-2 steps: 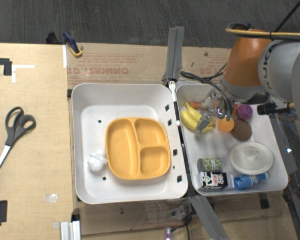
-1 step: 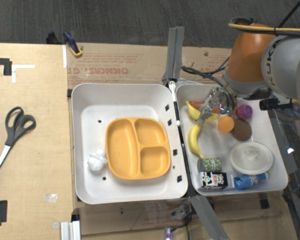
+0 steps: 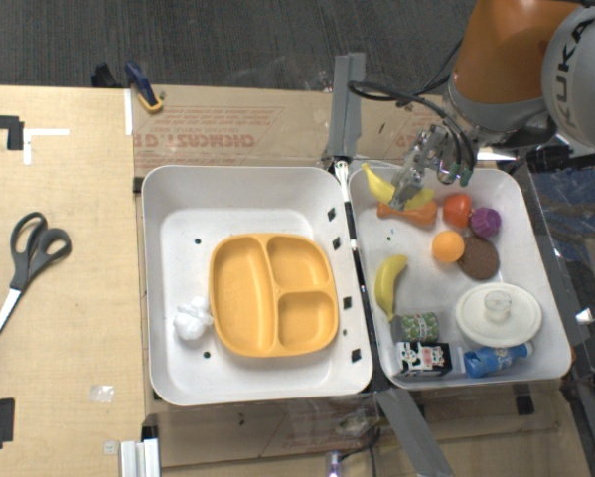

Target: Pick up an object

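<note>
The gripper (image 3: 413, 189) hangs low over the far end of the right bin (image 3: 535, 366), its fingers pointing down at the carrot (image 3: 408, 210). The tips look close together and sit at, or just above, the carrot's upper edge; I cannot tell whether they are clamped on it or only touching, so I would not call it held.

The carrot lies directly under the tips, flat on the bin floor. Its long axis runs roughly across the bin, one end toward the divider between the bins and the other toward the tomato (image 3: 457, 208), tilted a little.

Just behind the tips, a small banana (image 3: 377, 182) lies close against the carrot. Beside the tomato sits a purple ball (image 3: 485, 222); nearer the camera are an orange (image 3: 448, 246) and a brown lump (image 3: 479, 258). A second banana (image 3: 389, 283) lies further toward the camera, with a white lid (image 3: 498, 311), a green can (image 3: 416, 325), a carton (image 3: 422, 358) and a blue bottle (image 3: 496, 359) beyond it. Well off to the side, the left bin (image 3: 168, 207) carries a yellow tray (image 3: 273, 294) and a white wad (image 3: 191, 318).

Risks, as I judge them: if the fingers close along the carrot's length and not across it, the tapered body may squirt out. The small banana is so near that a finger could land on it or drag it along. A grip near one end could let the carrot swing and drop on lifting
</note>
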